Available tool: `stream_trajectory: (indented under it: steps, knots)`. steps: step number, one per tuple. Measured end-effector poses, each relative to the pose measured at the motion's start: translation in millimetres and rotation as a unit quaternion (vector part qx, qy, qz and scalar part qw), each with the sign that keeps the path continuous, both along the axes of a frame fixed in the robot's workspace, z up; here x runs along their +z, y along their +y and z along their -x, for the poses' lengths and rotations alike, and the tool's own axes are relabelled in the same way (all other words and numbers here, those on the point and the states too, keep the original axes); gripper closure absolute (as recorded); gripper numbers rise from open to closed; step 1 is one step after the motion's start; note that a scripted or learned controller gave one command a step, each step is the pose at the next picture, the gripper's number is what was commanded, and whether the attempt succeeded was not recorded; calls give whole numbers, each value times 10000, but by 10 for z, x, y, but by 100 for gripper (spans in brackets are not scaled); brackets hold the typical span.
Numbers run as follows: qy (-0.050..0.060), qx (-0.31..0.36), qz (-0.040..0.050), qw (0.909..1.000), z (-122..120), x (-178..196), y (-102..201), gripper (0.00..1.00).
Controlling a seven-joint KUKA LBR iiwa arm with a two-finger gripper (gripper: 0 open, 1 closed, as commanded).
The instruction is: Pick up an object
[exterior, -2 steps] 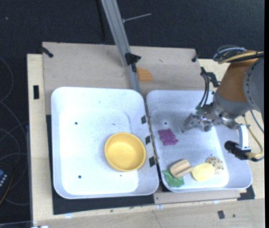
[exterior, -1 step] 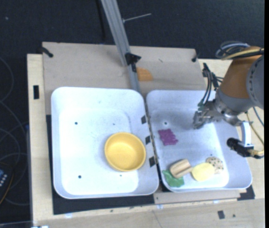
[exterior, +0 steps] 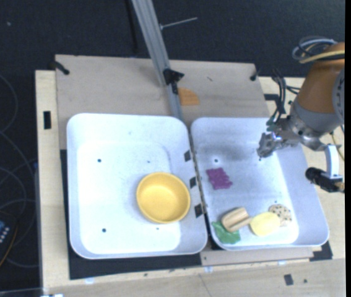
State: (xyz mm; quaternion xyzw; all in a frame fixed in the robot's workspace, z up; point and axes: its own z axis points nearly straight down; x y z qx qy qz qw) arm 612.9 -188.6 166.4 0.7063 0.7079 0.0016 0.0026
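The jaws (exterior: 266,146) hang over the upper right part of the right bin (exterior: 299,166), near its far wall, and whether they are apart or together cannot be told from this slanted overhead view; nothing is seen between them. Every likely target in that bin lies toward the near side from there. The closest is the small purple block (exterior: 219,178), flat on the bin floor toward the divider, down and to the left of the jaws, with bare white floor between the two. It looks roughly rectangular, its longer side running slightly aslant from upper left to lower right. Well apart from the jaws, along the near wall of the same bin, a cluster sits tightly: a tan cylindrical piece (exterior: 235,218) lying on its side with its long axis pointing up to the right, a green scrap (exterior: 223,231) just under its left end, a yellow rounded object (exterior: 264,224) touching or nearly touching the tan piece, and a speckled cookie-like disc (exterior: 280,212) just beside the yellow one. The yellow bowl (exterior: 163,197) stands upright in the left bin (exterior: 101,141), across the divider and farthest from the arm's reach. As a judgement, the purple block is the shortest move and stands alone, so a descent there risks no neighbour, though its flatness may give little to pinch.
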Motion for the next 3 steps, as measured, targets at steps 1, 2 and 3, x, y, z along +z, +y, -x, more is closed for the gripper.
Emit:
stream_trajectory:
  steps: [1,2,3]
  knots:
    - [-16,8,6,10000,-36,652,-29,100]
    - [16,15,6,10000,-42,631,-42,100]
    - [13,28,-11,10000,-225,718,521,100]
